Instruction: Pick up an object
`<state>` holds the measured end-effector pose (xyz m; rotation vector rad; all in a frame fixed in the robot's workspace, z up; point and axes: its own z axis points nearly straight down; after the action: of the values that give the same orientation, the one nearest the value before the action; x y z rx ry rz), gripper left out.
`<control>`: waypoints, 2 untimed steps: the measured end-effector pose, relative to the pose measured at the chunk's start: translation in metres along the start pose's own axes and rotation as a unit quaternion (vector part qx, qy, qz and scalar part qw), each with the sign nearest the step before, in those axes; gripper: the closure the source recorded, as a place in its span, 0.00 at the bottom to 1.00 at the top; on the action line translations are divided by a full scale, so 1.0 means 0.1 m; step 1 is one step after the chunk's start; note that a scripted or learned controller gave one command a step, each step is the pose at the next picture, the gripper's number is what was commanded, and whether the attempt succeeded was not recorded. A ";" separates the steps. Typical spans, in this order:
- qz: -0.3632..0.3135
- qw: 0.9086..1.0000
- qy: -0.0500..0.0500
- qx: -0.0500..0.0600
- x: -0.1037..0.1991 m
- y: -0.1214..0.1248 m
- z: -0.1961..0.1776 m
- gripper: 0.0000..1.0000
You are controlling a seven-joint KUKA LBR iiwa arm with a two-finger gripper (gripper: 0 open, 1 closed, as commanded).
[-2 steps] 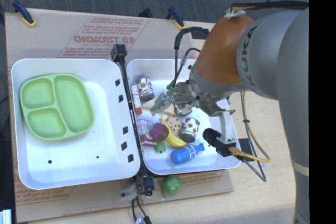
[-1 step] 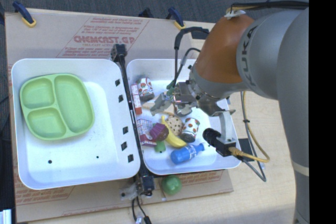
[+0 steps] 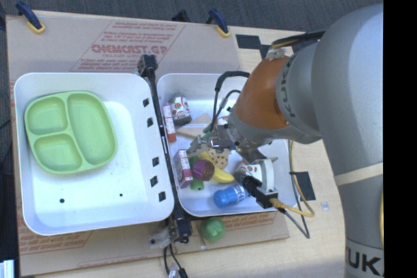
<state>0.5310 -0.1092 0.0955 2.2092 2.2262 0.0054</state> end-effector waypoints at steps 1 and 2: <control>-0.002 1.000 -0.002 0.000 -0.01 0.00 -0.10 1.00; 0.002 1.000 0.000 0.003 -0.07 -0.53 -1.36 1.00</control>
<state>0.4770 -0.1165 0.2315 2.2165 2.2253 0.0003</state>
